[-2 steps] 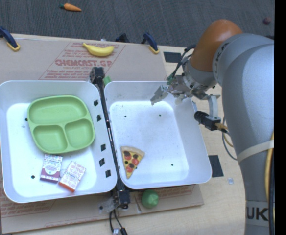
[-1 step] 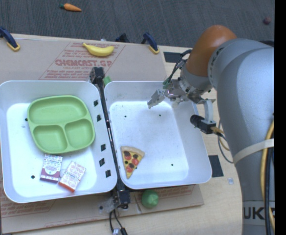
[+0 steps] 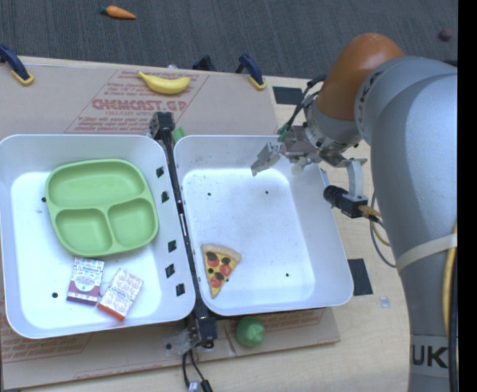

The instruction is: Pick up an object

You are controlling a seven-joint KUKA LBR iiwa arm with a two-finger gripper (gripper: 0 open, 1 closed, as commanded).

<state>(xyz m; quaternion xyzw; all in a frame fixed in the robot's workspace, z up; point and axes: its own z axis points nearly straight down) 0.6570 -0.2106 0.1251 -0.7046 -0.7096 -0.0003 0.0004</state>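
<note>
A pizza slice is being held in the right bin, lower centre; a green tray and two packets in the left bin; the gripper is being held over the right bin's upper edge

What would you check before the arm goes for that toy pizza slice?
1. Pizza slice in plain sight, nothing on top of it: ok.
2. Room around it: not ok on one side, since it lies close to the left wall of the right bin.
3. Gripper carrying nothing already: cannot tell; no object shows at its tip, but the fingers are hard to make out.
4. Gripper above the slice: not ok, it hangs over the bin's far edge while the slice lies at the near end.
5. Path between them: ok, bare bin floor.
</note>
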